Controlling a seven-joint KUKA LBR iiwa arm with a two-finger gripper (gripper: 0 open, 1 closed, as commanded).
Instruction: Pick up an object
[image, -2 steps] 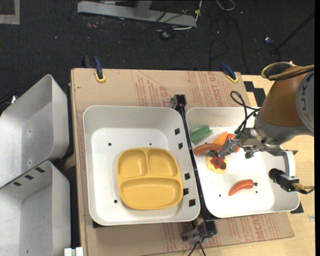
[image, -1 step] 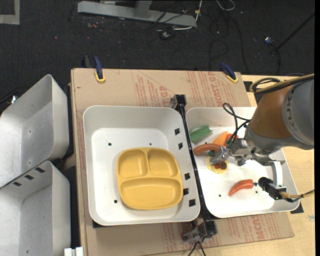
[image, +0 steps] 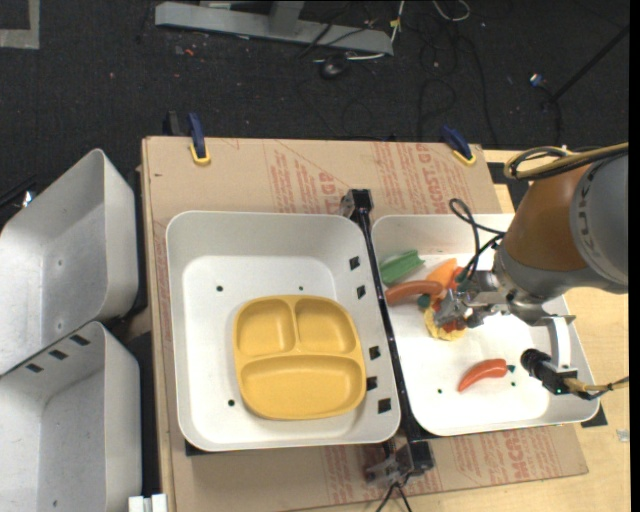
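Hand (image: 458, 308), grip state indiscernible, right over yellow toy (image: 443, 327) in right bin (image: 520, 418).

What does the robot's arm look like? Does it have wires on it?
The arm is fat and round, grey with a shiny orange-brown band above the wrist. Black wires loop along it down towards the claw, and a thin yellow one curls near the top. The claw is a small dark bunch of metal parts, too tiny and cluttered to make out well.
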